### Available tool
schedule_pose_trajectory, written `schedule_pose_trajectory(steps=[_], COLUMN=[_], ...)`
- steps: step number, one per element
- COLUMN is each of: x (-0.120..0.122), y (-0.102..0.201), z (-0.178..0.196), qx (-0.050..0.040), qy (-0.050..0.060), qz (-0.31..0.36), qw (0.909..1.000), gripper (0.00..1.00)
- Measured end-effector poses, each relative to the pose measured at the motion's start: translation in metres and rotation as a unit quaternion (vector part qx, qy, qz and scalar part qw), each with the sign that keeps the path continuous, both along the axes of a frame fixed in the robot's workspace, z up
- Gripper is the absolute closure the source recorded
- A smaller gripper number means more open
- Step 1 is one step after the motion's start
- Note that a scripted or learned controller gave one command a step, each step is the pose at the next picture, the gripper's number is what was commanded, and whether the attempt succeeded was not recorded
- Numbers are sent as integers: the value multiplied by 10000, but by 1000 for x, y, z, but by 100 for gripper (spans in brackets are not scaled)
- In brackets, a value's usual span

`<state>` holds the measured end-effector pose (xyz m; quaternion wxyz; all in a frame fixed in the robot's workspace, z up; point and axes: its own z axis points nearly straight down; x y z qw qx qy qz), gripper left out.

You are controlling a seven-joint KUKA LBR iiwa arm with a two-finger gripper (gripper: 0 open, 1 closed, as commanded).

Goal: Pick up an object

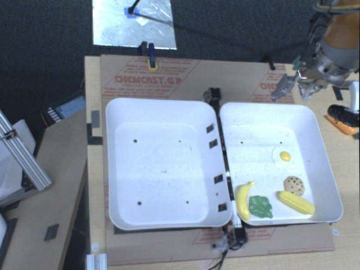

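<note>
1. I've got the claw (293,85) up at the far right corner of the right-hand shallow white plastic bin (315,122), just beyond its back rim. Its two fingers stand apart, clearly spread, with nothing between them.

2. Candidates sit in the near half of that right bin, well apart from the claw. I count five pieces: one curved yellow plastic banana (243,200), one flat green leafy piece (260,206), one yellow corn cob (296,202), one round tan cookie with dark chips (293,184) and one white fried egg with a yellow yolk (284,156).

3. The banana and the green piece lie touching at the near edge. The cookie sits just beside the corn cob, possibly touching it. The egg lies alone, farther back.

4. Handling, as I judge it: these look like toy foods, light and stiff, probably slick plastic. Nothing seems fragile.

5. My pick is the corn cob. It is thick and rounded, so I'd close across its short width near the middle. The banana works too, pinched across its belly, though the bin's dividing wall is close.

6. The egg and cookie are flat, so the fingers could skate over them. The green piece looks thin and maybe soft, a poor bet.

7. The count of bins is two: the left-hand white bin (118,151) alongside the right, both on the cardboard-covered bench (169,77).
</note>
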<state>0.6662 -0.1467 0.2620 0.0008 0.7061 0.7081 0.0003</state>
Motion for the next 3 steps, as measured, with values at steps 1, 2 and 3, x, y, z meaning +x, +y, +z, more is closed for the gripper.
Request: schedule_pose_trajectory(steps=[1,2,3], x=[-63,-143,-140], y=[40,160,153], z=[205,279,285], qx=[-7,25,3], qy=[-99,-47,-27], qz=[24,71,20], qw=[9999,10000,10000], gripper=[0,0,100])
